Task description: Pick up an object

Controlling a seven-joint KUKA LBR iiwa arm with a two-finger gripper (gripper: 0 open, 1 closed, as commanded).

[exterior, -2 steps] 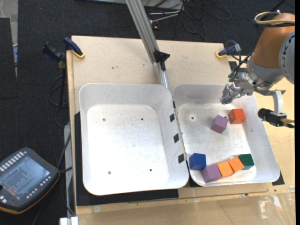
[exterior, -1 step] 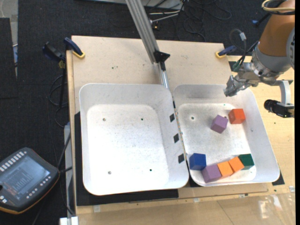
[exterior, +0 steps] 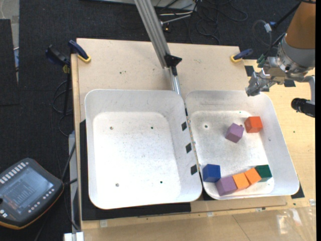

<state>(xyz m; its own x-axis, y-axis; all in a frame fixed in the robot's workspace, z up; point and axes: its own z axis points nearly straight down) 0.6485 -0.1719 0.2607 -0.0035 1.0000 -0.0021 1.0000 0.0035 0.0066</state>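
Arm: the grey arm (exterior: 301, 39) with its orange band is seen at the upper right, above the far right corner of the right bin.
Gripper: the gripper (exterior: 254, 88) is positioned over the far right rim of the right bin (exterior: 281, 134), near the bench surface. Nothing is seen between its fingers; how far they are parted cannot be told at this size.
Right bin contents: six blocks are contained. An orange block (exterior: 254, 124) and a purple block (exterior: 234, 132) are placed just beside each other in the far half, close to the gripper but apart from it.
Near row: a blue block (exterior: 211, 172), a second purple block (exterior: 226, 185), a second orange block (exterior: 241, 179) and a green block (exterior: 263, 173) are lined up along the near wall; the last three are touching.
Left bin: the left bin (exterior: 100, 134) is set beside the right bin, rims touching.
Bench: a tan board (exterior: 210, 64) is used as the base; clamps are fitted at its far corners.
Pendant: a handheld control pendant (exterior: 25, 192) is located at the lower left, off the bench.
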